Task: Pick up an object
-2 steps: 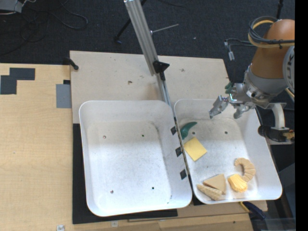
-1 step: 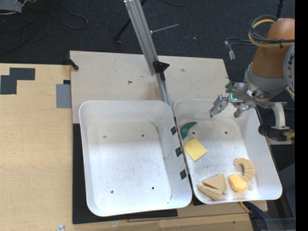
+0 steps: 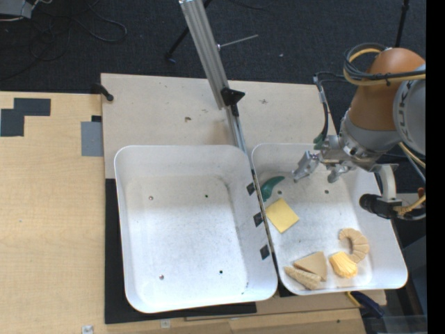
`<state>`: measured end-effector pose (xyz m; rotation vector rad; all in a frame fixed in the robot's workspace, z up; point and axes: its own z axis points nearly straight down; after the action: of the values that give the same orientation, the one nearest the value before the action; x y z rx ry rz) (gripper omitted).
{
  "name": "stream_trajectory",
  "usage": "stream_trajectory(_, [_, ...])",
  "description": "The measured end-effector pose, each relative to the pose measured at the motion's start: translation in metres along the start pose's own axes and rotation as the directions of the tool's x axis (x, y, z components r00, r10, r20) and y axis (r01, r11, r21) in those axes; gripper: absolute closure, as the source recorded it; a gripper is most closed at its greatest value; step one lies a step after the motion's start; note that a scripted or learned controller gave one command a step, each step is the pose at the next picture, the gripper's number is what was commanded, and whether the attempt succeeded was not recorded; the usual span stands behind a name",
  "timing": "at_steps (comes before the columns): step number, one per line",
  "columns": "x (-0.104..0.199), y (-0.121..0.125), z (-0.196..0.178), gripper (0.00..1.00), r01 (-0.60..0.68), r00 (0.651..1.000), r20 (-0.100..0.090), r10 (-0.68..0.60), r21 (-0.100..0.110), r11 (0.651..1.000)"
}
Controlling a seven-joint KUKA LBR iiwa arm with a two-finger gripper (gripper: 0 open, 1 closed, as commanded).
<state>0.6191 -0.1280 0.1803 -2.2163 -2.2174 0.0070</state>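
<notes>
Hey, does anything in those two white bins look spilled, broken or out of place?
Nothing stands out. The flat yellow square, green curved piece and tan food-shaped pieces lie loose in the right white bin, below the hand.

Robotics lab, grey and orange robot arm [image 3: 379, 110] over a plywood bench [image 3: 167, 110], two white bins [image 3: 132, 165] on a black mat, slanted aluminium rail [image 3: 208, 54], loose cables [image 3: 42, 5] on dark carpet, foam toy food pieces [image 3: 281, 216].

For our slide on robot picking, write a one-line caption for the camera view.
Arm's gripper hovers with jaws open over the right bin, above a yellow square, green piece and tan pieces.
</notes>
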Motion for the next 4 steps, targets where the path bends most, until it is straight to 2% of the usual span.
stream_trajectory(1, [0.008,-0.004,0.062,0.00,0.000,1.000,-0.001,0.000,0.002,1.000])
stream_trajectory(2, [0.009,-0.003,0.090,0.00,-0.003,1.000,0.001,0.003,-0.005,1.000])
stream_trajectory(3, [0.008,-0.003,0.079,1.00,-0.009,1.000,0.001,0.009,-0.005,1.000])
stream_trajectory(4, [0.007,-0.006,0.016,1.00,-0.008,1.000,0.002,0.008,-0.011,1.000])
